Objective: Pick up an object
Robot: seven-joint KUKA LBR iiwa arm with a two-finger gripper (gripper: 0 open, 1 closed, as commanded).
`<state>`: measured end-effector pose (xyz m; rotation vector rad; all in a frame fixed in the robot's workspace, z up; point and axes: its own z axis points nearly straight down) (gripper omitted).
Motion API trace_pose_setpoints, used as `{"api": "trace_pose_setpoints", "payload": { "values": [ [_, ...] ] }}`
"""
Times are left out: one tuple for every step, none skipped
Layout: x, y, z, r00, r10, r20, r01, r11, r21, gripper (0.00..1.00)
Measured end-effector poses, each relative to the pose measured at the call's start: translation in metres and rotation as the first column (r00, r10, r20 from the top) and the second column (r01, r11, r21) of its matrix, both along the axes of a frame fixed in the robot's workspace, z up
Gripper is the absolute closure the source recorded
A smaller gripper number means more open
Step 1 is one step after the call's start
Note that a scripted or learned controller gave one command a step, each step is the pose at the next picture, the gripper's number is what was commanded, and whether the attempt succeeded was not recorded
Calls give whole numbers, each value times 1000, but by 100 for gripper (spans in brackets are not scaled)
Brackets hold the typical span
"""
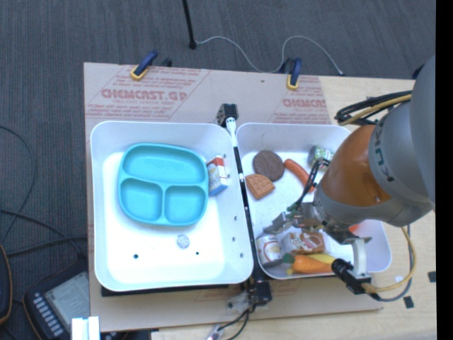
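My gripper (294,222) is hanging low in the right bin (368,264); I cannot tell its state. Directly beside it, a flat packet (309,242) printed red and white is lying against an orange carrot (311,263) near the front wall.

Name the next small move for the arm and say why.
Probably lower the hand a little onto the pile beneath it: it hangs over the front of the right bin, where a carrot and small packets lie crowded, and nothing shows between its fingers.
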<state>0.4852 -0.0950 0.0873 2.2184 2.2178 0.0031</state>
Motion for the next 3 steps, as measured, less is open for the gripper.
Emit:
{"api": "trace_pose_setpoints", "payload": {
  "values": [
    [1, 0, 11, 1000, -1, 3, 1, 1000, 0, 100],
    [1, 0, 11, 1000, -1, 3, 1, 1000, 0, 0],
    [1, 0, 20, 1000, -1, 2, 1, 1000, 1, 100]
  ]
}}
